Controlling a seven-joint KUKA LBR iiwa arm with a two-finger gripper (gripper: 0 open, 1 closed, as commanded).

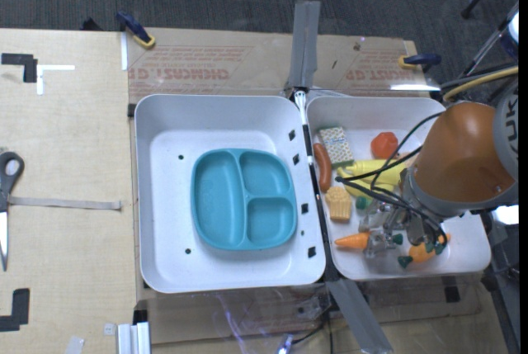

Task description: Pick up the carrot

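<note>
The carrot (353,242) is seen lying near the front of the right bin (462,261), with the gripper (388,235) lowered just beside it at its 3 o'clock — whether it is touched cannot be told, nor how the pincer stands, amid the tangle of cables. A hot dog (322,166) lies farther back, toward 11 o'clock. A teal divided plate (245,200) sits in the left bin (157,179).

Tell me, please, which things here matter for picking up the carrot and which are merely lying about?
Job in hand:
carrot
gripper
right bin

Lying about:
blue divided plate
sausage
banana
scissors
</note>
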